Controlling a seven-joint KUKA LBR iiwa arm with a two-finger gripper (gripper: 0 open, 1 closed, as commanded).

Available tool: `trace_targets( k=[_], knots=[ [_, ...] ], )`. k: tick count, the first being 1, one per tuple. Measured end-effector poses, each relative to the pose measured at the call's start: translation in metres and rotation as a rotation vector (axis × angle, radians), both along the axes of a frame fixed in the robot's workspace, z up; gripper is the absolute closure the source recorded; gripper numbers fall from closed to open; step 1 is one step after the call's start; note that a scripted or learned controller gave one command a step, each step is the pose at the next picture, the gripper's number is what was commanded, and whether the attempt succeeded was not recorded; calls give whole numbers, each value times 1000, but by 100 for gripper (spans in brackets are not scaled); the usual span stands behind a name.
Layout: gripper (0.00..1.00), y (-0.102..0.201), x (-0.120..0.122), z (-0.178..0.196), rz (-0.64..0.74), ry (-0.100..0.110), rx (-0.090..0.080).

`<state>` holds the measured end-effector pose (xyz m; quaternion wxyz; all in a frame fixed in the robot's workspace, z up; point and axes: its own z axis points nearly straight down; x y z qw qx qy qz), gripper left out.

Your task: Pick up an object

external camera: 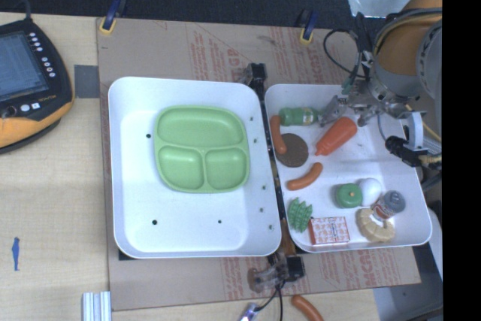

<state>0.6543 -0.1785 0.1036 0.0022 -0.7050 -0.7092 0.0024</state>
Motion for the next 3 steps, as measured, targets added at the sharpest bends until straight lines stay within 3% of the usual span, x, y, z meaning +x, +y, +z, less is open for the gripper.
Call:
trace_targets(
  k=[1,2,3],
  knots=[
    [0,8,-39,-12,-2,-2,-2],
    [100,7,-39,-1,-1,-1,-3],
    [100,95,-60,89,1,-3,-1]
  ],
)
